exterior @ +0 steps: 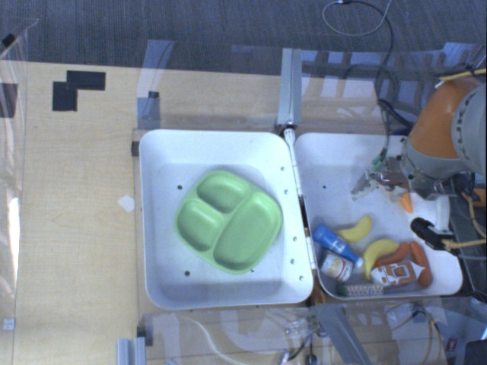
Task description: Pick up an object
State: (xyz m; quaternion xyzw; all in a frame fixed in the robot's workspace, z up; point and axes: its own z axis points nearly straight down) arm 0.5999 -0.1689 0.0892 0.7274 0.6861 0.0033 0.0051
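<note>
Both white bins, left and right, are showing smooth, moulded plastic with a soft sheen. The green divided plate is appearing as matt-to-satin plastic. The bench top is looking like pale, matt wood. The floor beyond is showing a ribbed, carpet-like weave. The clear panels edging the bench are glinting like acrylic. The arm's orange band is looking glossy, its grey casing smooth. The small bottle is gleaming like blue plastic.
</note>
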